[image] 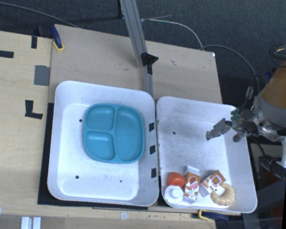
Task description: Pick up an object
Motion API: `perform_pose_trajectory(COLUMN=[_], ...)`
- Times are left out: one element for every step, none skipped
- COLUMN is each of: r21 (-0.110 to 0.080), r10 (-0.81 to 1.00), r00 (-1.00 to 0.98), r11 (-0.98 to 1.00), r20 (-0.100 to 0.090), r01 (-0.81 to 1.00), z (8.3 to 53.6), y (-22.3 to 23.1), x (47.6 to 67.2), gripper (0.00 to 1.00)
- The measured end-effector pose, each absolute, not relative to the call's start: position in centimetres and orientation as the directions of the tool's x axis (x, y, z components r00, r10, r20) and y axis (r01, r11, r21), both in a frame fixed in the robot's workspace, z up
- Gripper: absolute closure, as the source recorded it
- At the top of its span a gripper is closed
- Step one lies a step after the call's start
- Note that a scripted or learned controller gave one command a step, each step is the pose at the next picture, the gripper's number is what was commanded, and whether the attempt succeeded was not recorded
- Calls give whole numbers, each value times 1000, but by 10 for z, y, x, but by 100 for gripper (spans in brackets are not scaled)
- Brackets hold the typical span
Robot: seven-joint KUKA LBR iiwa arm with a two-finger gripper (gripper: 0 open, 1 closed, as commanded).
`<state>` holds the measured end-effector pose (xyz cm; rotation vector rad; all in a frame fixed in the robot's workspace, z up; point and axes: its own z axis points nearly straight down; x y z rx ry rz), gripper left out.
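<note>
From the camera view, the right bin [203,118] serves as the landmark. The gripper [226,131] hangs over that bin's far right part, close to its right rim, with its two fingers spread apart and nothing between them. One dark finger [215,130] points toward the bin's middle.

The objects crowd the bin's near edge: a red round piece [176,180], a white cap-like piece [173,194] touching the near rim, a small carton [192,187] just beside them, a second brown-and-white packet [213,182], and a tan ring-shaped item [223,195] close to the near right corner. All lie well apart from the gripper.

The bin's middle and far left floor are bare white, giving open room beneath and beside the gripper.

Left of the right bin, rim against rim, sits the left bin [65,128], holding a blue divided plate [114,133] toward its far side.
</note>
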<state>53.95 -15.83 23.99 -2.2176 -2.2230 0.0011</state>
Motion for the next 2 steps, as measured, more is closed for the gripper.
perform_pose_trajectory(r21=[-1,-6], r10=[1000,1000], r00=[-3,-1], r11=[3,1], r20=[1,0], r01=[1000,1000], z=[240,196], y=[-158,-157], x=[540,538], gripper=[0,0])
